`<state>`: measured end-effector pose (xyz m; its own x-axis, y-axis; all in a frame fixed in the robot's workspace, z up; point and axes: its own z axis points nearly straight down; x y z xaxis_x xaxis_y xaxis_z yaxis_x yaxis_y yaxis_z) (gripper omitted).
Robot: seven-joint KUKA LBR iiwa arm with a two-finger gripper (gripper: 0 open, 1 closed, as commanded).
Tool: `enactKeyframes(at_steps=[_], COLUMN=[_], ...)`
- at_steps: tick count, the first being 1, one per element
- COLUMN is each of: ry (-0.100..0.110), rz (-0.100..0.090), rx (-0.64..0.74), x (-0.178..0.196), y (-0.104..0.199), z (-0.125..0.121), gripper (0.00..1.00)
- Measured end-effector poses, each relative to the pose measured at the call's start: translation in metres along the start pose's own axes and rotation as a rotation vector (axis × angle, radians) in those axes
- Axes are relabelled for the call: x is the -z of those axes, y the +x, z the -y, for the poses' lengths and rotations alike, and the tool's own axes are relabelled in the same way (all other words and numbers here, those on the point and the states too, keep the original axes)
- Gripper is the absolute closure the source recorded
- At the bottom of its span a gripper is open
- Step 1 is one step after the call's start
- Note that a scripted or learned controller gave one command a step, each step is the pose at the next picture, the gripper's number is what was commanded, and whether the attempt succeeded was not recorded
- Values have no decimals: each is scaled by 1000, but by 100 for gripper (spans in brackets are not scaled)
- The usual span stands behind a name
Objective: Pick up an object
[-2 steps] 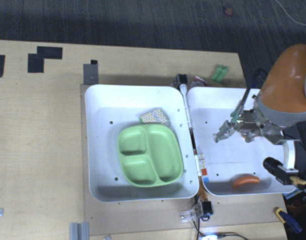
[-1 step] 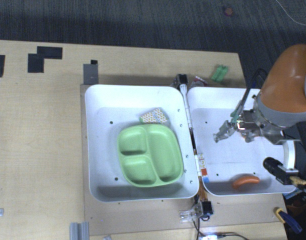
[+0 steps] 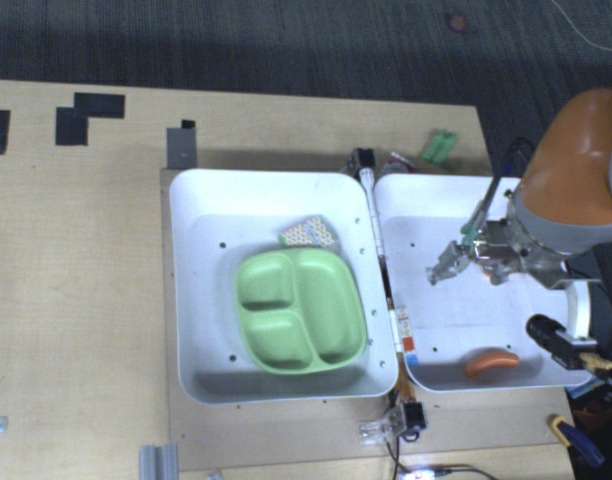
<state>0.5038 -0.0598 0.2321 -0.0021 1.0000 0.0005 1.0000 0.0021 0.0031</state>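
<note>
Item: orange object (image 3: 491, 362), small, elongated, rounded at the ends; possibly a toy carrot or sausage, too small to tell. Lies flat on the floor of the right bin (image 3: 426, 318), near the front wall, long side running left to right. Nothing touches it. The likeliest candidate for the pick.

Item: gripper (image 3: 448, 265), metal, at the end of the grey arm (image 3: 576, 168) with its orange band. Hangs over the middle of the right bin, pointing toward the left, well apart from the orange object and further back in the bin. Nothing is seen between the fingers. Whether they are spread or pressed together cannot be told at this size.

Handling note (judgement): the pick is not yet begun. To do it well, bring the gripper forward over the middle of the orange object, turn the wrist so the fingers close across its short width, and come down straight. The front wall is near; leave room for the finger on that side. A rounded body may roll or squirt out of a shallow pinch, so grip at mid-length and low.

Item: green plate (image 3: 301, 308), three compartments, lying in the left bin (image 3: 201, 268).

Item: patterned scrap (image 3: 308, 232), pale with small dots, just behind the plate, touching or nearly touching its rim.

Item: desk (image 3: 76, 298), pale wood, carrying both bins side by side.
</note>
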Motion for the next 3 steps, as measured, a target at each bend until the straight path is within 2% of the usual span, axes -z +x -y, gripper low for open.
enactKeyframes(at_steps=[3], ry=[0], rz=[0], rx=[0], x=[0], y=[0], z=[0], gripper=[0])
